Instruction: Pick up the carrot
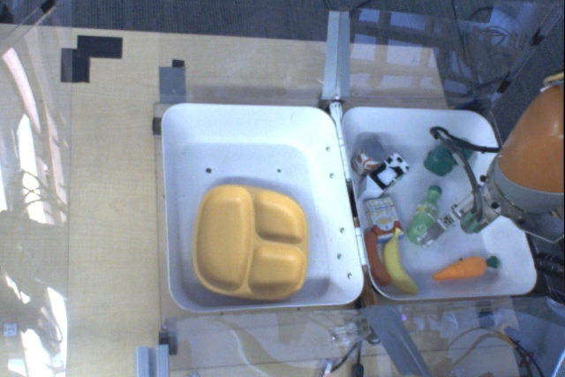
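The carrot, orange with a small green top pointing right, lies flat near the front right corner of the right bin. My gripper hangs over that bin, a little behind the carrot and just right of a green bottle. It comes down from the grey arm with the orange band at the right edge. Nothing is seen held in it, and the carrot lies apart from it.
Crowding the right bin are a banana, a red item, a small carton, a black-and-white toy, a grey lump and a teal object. In the left bin sits a yellow divided plate.
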`<state>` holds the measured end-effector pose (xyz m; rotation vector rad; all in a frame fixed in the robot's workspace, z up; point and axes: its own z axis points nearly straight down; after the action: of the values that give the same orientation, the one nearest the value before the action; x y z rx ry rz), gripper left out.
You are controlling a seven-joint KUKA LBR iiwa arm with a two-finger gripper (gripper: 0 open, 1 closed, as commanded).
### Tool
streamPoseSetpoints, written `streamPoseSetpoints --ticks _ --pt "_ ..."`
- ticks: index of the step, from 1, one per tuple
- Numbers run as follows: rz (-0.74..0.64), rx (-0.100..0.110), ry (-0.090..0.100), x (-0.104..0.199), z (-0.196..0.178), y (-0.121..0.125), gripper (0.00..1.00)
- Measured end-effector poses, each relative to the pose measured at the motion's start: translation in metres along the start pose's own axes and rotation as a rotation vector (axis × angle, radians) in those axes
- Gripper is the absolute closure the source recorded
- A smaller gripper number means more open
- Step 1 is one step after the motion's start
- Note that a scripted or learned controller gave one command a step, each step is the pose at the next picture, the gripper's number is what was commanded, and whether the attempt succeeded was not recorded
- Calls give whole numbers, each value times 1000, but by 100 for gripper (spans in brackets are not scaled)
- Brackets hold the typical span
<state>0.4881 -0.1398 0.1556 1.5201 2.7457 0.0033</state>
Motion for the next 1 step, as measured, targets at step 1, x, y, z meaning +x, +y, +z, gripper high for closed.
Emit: streamPoseSetpoints --ticks 1 --pt "-207 -1 -2 -12 -8 -7 0"
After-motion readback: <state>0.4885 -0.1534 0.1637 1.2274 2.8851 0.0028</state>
